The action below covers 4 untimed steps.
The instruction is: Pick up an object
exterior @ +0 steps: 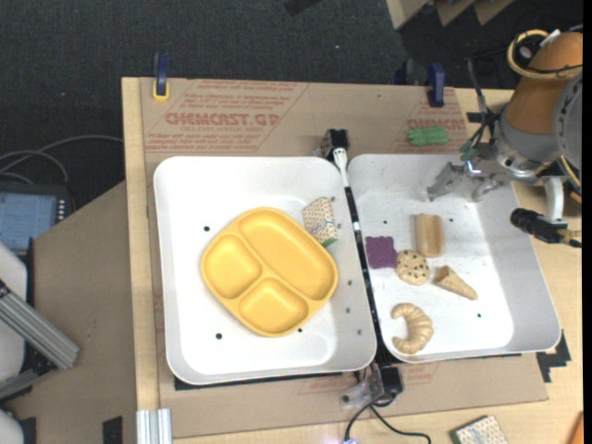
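Two shallow white bins sit side by side on a brown board, seen from above at a slant. The left bin [176,248] fills the centre-left of the frame; the right bin [518,303] fills the centre-right.

The arm [541,109], grey with an orange band, enters at the upper right. Its gripper [458,181] hangs over the upper part of the right bin, fingers spread apart with nothing between them.

The largest item is a yellow divided tray [268,271] in the middle of the left bin, lying diagonally. A small patterned object [320,218] touches its upper right edge, close to the wall between the bins.

The likely pick targets lie in the right bin, all below and slightly left of the gripper in the frame. Nearest is a tan block [427,234], long axis running up and down the frame. Lower is a croissant [413,327] near the bin's bottom edge, curved. A cone-shaped piece [456,283] points to the upper left. A purple square [380,251] lies by the dividing wall. A round cookie [413,267] sits just below the block, close beside the cone.

The block seems the easiest reach; the cookie just beneath it could get nudged.
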Each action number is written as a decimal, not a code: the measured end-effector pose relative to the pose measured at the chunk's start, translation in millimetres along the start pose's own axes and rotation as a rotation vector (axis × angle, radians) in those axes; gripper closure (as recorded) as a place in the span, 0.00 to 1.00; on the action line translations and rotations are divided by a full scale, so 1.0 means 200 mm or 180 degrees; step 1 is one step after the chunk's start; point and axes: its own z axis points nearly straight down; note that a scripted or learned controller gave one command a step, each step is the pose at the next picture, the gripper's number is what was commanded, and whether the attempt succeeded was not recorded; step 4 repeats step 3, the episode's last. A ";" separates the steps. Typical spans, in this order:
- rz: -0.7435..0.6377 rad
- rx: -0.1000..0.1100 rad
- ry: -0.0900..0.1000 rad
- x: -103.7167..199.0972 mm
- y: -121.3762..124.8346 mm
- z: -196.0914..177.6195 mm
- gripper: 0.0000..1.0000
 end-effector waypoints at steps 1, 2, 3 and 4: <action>0.0000 0.0000 0.0000 0.00 0.00 0.00 0.00; 0.0000 0.0000 0.0000 0.00 0.00 0.00 0.00; 0.0000 0.0000 -0.0001 0.00 0.00 0.00 0.00; 0.0000 0.0000 -0.0001 0.00 0.00 0.00 0.00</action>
